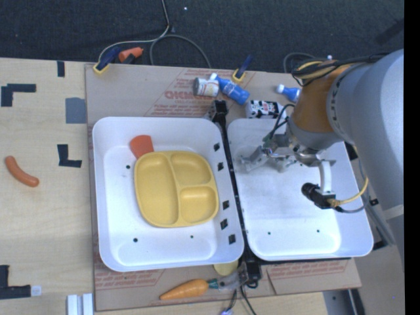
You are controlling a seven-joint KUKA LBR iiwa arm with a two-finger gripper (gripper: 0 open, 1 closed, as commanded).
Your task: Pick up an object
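Observation:
A yellow divided plate lies in the left bin. A small orange-red block sits just behind the plate, partly hidden by its rim. My gripper hangs low over the back left part of the right bin, close to the wall between the two bins. It points left, towards the plate. I see nothing held in it. The grey arm with its orange band comes in from the right and covers the bin's back right corner.
On the bench to the left lies a sausage-shaped toy. A toy carrot rests in front of the bins. Clamps and a blue and white bottle sit behind the bins. A black cable plug hangs off the arm over the right bin.

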